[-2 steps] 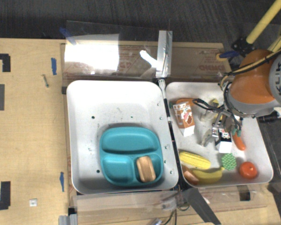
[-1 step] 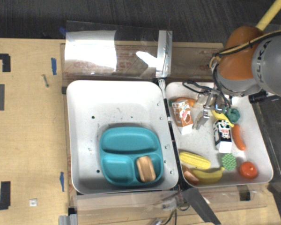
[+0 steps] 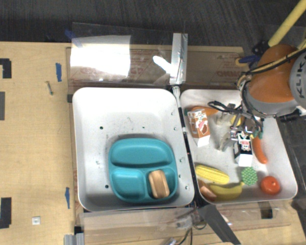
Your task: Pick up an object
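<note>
In the right bin (image 3: 288, 160), lowered among cluttered toy food to seek a grasp; gripper (image 3: 239, 137) state impossible to tell.

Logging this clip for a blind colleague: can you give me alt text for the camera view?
The gripper hangs low in the right bin among a small carton, carrot, corn cob, banana and tomato. The left bin bears a teal divided tray with a bread roll.
</note>
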### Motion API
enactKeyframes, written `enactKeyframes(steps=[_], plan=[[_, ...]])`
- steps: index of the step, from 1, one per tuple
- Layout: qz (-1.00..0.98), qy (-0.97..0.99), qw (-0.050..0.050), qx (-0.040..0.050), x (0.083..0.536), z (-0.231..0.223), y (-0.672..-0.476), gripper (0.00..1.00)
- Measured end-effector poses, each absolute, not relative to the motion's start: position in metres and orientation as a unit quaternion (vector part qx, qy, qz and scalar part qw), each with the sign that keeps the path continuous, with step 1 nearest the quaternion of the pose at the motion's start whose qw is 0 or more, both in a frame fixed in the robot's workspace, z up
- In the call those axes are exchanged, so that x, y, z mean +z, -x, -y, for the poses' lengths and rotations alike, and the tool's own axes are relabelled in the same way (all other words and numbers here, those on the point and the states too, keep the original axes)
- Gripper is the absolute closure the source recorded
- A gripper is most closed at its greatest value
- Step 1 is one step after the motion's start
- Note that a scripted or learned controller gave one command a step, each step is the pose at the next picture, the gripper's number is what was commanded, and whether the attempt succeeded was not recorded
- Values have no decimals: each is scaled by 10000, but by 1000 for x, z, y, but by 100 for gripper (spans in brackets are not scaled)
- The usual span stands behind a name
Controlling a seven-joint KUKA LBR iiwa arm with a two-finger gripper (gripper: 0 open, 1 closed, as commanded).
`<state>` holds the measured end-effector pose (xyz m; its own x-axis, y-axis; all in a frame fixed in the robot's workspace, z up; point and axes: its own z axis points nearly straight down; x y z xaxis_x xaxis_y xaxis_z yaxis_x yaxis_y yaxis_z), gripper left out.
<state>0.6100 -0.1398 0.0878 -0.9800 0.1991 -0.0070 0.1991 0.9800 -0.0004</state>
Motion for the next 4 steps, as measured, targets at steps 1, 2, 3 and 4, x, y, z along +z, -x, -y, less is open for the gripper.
enactKeyframes(steps=[1,2,3,4], plan=[[-9892,-1462,29,5,88,142,-548,0],[-9590,-2834,59,2,144,169,-632,0],[-9487,-3162,49,10,88,172,-614,0],[-9409,-3386,21,14,88,124,-570,0]])
